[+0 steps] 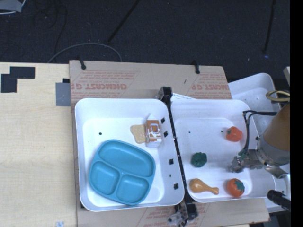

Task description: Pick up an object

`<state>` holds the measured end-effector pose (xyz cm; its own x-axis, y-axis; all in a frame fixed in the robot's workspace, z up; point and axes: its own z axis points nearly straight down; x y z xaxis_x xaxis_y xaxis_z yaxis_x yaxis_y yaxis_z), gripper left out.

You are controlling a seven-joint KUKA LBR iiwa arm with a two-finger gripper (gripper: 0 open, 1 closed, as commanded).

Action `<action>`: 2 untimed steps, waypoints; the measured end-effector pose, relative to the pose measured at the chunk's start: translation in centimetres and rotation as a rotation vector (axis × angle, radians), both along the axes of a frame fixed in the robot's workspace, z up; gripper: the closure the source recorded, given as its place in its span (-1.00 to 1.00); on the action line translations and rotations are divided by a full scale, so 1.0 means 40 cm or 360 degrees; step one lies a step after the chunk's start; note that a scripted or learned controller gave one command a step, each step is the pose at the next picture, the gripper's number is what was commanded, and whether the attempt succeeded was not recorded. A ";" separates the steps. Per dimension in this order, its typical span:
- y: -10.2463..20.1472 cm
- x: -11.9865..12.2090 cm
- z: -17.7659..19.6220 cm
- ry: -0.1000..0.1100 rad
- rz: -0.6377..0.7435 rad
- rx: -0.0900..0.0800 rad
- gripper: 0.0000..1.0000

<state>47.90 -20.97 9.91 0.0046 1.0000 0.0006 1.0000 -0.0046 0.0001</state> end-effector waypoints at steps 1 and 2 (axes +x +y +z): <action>0.021 0.004 0.116 -0.0001 0.0011 -0.0001 1.00; 0.023 0.029 0.259 -0.0003 0.0010 -0.0002 1.00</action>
